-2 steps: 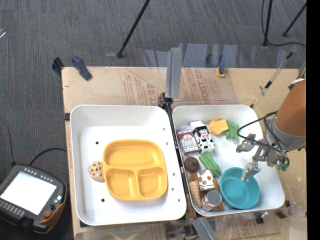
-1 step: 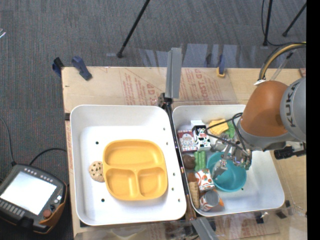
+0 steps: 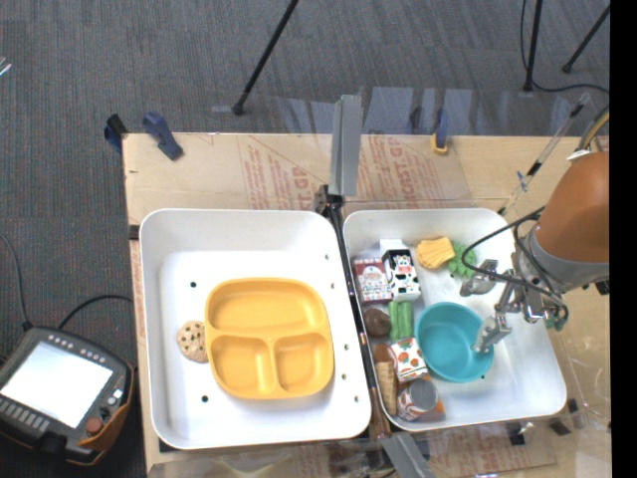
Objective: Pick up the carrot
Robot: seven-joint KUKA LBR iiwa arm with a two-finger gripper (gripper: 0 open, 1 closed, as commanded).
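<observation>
1. The worktop (image 3: 249, 167) carries two white bins side by side.
2. The left bin (image 3: 164, 267) holds a yellow divided tray (image 3: 269, 337), with a cookie (image 3: 191, 340) touching the tray's left edge.
3. The right bin (image 3: 528, 386) is crowded along its left half.
4. The arm (image 3: 577, 207) reaches in over the right bin's right side.
5. A teal bowl (image 3: 448, 342) sits mid-bin.
6. The claw (image 3: 485, 315) hangs over the bowl's right rim, fingers apart, nothing between them.
7. Small cartons (image 3: 401, 270) stand just behind and left of the bowl.
8. The carrot (image 3: 435, 252), pale orange with a green end, lies near the bin's back wall, beside the cartons and apart from the claw.
</observation>
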